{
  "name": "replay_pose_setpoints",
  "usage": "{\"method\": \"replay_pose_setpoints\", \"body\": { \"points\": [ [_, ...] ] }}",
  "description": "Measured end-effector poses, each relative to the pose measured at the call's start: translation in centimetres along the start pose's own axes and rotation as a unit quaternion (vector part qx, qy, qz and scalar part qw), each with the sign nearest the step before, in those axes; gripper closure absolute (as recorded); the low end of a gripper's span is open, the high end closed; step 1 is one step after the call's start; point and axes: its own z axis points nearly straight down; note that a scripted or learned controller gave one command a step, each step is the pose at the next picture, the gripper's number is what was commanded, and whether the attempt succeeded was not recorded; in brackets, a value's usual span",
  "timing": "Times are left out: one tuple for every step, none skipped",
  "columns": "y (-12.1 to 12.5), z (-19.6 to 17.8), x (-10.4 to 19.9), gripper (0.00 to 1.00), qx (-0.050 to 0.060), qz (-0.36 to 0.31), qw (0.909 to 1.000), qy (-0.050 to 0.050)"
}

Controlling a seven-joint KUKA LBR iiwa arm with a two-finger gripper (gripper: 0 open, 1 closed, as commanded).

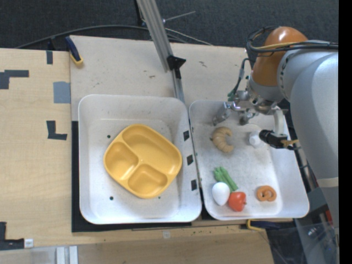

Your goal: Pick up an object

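A: Why is the claw (237,108) at the upper edge of the right bin (286,202)?

B: Probably lining up on the croissant (223,138) just below it. Whether it is open or closed, I cannot tell; nothing visibly sits in it.

A: The croissant?

B: Tan, curved, lying flat in the bin's upper half. The egg (220,193), tomato (237,201) and pretzel (266,193) lie toward the lower right.

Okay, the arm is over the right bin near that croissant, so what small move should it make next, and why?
Probably a short shift toward the croissant and then down. The gripper sits above the far end of the right bin, just beyond the croissant, which lies apart from the other food, so it looks like the nearest, least crowded thing to pick.
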Motion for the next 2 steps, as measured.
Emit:
{"method": "replay_pose_setpoints", "body": {
  "points": [
    [-0.1, -0.9, 0.0, 1.00, 0.001, 0.000, 1.0000, 0.000],
    [-0.6, -7.1, -0.4, 1.00, -0.011, -0.001, 0.9999, 0.000]
  ]
}}
